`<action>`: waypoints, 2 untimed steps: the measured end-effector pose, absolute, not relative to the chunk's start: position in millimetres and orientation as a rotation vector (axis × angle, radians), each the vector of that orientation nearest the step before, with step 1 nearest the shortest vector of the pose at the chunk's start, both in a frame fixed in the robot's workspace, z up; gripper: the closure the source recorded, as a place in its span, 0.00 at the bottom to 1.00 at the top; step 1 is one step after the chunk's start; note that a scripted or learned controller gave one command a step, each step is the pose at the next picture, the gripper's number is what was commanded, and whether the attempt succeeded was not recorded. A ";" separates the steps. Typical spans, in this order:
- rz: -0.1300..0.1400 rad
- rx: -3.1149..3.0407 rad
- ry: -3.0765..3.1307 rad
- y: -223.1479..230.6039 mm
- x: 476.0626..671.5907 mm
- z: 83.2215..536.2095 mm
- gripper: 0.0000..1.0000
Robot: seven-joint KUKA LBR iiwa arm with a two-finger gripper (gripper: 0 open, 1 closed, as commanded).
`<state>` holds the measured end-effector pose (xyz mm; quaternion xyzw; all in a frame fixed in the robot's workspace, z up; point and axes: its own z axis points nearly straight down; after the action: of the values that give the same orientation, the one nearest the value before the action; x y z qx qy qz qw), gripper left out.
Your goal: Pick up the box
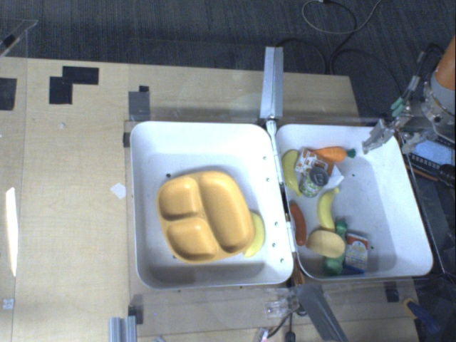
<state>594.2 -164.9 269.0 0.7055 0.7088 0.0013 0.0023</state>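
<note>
The box (pixel 356 251) is a small carton with an orange and white top and a blue lower part. It lies near the front right corner of the right bin (pixel 399 191), next to a green piece (pixel 333 264) and a yellow rounded fruit (pixel 325 243). My gripper (pixel 377 135) hangs over the back right edge of that bin, well behind the box and apart from it, with nothing seen in it. The arm's orange band (pixel 446 66) is at the right edge.
The right bin also holds two bananas (pixel 291 171) (pixel 326 209), a carrot (pixel 332 154), a small can (pixel 313 175) and a red sausage (pixel 298 223). The left bin (pixel 149 148) holds a yellow divided plate (pixel 203 214) with a yellow fruit (pixel 256 235) beside it.
</note>
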 end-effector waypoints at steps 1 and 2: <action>0.003 2.153 2.285 -129.1 519.5 158.8 0.00; 0.007 2.118 2.312 -129.3 489.2 92.2 0.00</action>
<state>489.2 -129.3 92.2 0.6754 0.7374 0.0023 0.0030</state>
